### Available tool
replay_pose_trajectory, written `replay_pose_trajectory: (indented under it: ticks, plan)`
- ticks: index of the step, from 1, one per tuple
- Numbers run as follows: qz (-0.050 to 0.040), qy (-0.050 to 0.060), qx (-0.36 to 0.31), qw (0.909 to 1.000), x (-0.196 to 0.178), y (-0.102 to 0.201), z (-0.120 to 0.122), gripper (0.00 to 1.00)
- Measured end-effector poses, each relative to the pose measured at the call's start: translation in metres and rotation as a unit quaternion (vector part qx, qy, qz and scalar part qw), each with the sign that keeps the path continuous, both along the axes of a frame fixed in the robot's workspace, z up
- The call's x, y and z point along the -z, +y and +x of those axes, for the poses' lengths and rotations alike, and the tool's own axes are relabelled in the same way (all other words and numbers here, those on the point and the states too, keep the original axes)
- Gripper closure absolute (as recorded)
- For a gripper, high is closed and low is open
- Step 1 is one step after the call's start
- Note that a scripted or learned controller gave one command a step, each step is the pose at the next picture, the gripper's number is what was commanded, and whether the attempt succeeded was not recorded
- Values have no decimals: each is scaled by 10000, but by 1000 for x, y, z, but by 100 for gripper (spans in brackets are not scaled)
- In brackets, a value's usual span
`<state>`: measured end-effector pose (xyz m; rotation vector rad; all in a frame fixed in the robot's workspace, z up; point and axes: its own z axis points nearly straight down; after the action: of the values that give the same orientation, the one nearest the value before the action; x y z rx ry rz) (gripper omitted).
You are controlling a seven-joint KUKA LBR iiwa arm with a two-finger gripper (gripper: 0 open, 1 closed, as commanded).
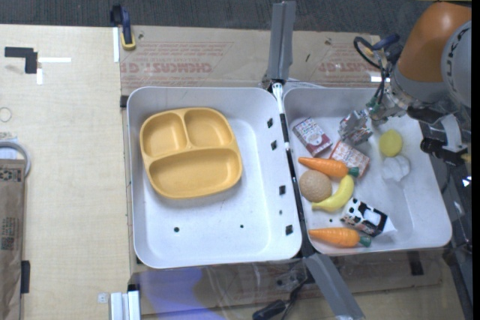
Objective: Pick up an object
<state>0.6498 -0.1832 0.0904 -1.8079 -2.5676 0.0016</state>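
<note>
A yellow divided plate (192,154) lies in the left bin (150,236). The right bin (427,225) holds two carrots (327,166), a banana (339,195), a lemon (391,143) and small packets (312,135). The tool (358,125) hangs at that bin's far side, near the lemon.

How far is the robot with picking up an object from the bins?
Nothing looks picked up yet: the two carrots, banana and yellow lemon all lie in the right bin. In hand: the gripper is low over that bin's far side, near a silvery packet. Grasping and lifting are left.
</note>
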Motion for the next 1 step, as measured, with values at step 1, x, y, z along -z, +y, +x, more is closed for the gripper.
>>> replay_pose_trajectory:
  ticks: [1]
  plan:
    - [4,1,17,10000,-8,-1,0,100]
